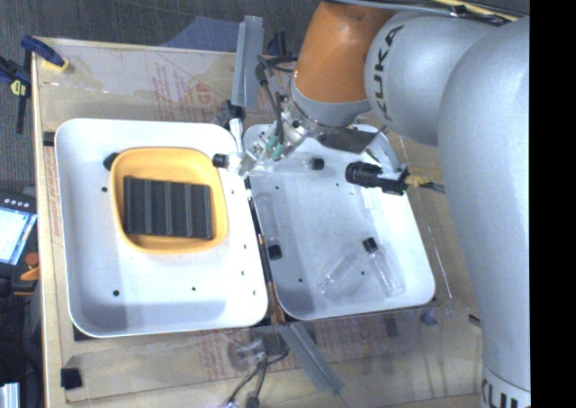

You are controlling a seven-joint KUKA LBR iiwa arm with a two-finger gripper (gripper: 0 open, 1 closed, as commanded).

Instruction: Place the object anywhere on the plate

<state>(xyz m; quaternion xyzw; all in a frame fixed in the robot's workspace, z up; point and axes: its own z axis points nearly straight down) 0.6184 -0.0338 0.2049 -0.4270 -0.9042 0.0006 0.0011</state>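
a grey kuka arm (450, 64) with an orange band above its wrist reaches in from the right over a bench carrying two shallow white bins side by side. its gripper (261, 149) hangs over the far left corner of the right bin (310, 307), just beside the divide between the two bins; whether it is released, clenched or grasping something cannot be told from this slanted overhead view. in the left bin (81, 307) lies a yellow plate (166, 161) with rounded corners and a dark ribbed centre, nothing resting on it. the objects lie in the right bin: two clear vials with black caps, one vial (380, 267) near the front right corner and another vial (337, 273) touching or just beside it. a small black piece (274, 251) sits near that bin's left wall. a blue clamp (43, 51) grips the bench's far left corner.
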